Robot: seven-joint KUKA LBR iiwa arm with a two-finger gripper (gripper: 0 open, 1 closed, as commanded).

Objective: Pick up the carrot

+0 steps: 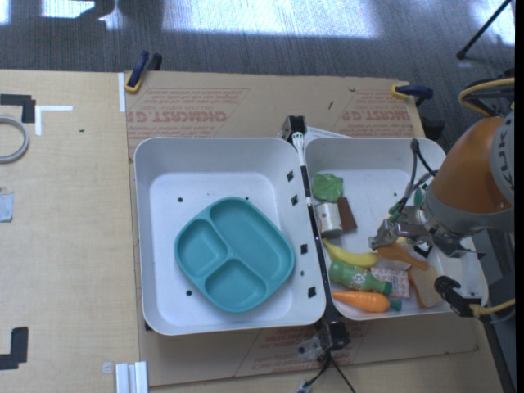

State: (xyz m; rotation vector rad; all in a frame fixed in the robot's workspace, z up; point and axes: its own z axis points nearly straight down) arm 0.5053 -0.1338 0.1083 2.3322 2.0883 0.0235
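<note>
An orange carrot (362, 300) lies along the front edge of the right bin (368, 152), just below a green bottle (359, 278). My gripper (393, 234) hangs over the right side of that bin, above and to the right of the carrot, near a yellow banana (350, 255). Nothing shows between its fingers.
The left bin (164, 170) holds a teal divided plate (234, 255). In the right bin also lie a green leafy toy (327, 187), a silver can (328, 217), a brown block (347, 214) and bread-coloured pieces (422, 285). Clamps sit on the cardboard behind.
</note>
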